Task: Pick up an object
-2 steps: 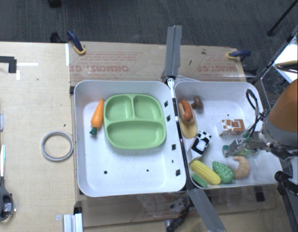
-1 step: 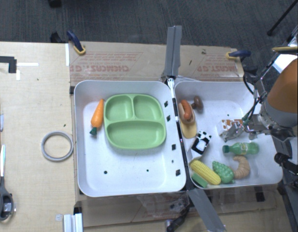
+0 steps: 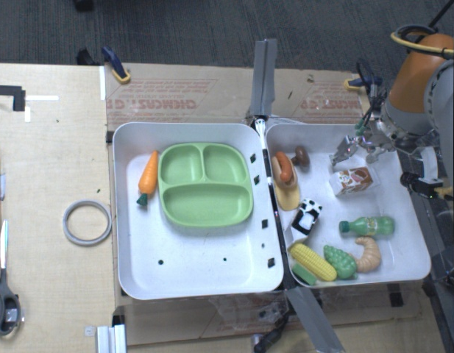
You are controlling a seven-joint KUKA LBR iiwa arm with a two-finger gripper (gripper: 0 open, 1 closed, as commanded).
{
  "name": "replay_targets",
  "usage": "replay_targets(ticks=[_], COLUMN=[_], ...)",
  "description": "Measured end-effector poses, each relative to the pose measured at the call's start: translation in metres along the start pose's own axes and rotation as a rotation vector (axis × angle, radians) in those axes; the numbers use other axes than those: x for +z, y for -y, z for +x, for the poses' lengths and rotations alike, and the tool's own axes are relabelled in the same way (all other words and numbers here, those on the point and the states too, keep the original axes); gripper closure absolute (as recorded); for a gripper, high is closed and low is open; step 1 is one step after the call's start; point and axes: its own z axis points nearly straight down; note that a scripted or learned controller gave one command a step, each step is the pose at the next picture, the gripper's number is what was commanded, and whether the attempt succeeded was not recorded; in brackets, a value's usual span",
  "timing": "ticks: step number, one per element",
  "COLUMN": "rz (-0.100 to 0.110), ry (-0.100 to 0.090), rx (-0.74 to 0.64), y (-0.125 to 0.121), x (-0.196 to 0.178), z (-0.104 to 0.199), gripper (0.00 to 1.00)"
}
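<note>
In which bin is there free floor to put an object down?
Left bin: a wide bare strip in front of the green tray. Right bin is crowded: corn, bottle and hot dog leave small gaps near the gripper.

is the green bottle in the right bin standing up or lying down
Lying down: the green bottle rests on its side on the right bin floor, cap end toward the left bin.

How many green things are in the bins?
4. A green divided plate sits in the left bin. In the right bin lie a green bottle, a green bumpy toy and a small green piece beside the corn.
</note>
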Motion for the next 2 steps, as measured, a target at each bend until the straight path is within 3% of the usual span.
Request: replay_targets(ticks=[1, 2], rz=[0.001, 0.002], ry=[-0.001, -0.002], rx=[0.07, 0.057], y=[0.061, 0.133], x=[0.0, 0.001], z=[0.039, 0.038], gripper=[0.0, 0.0])
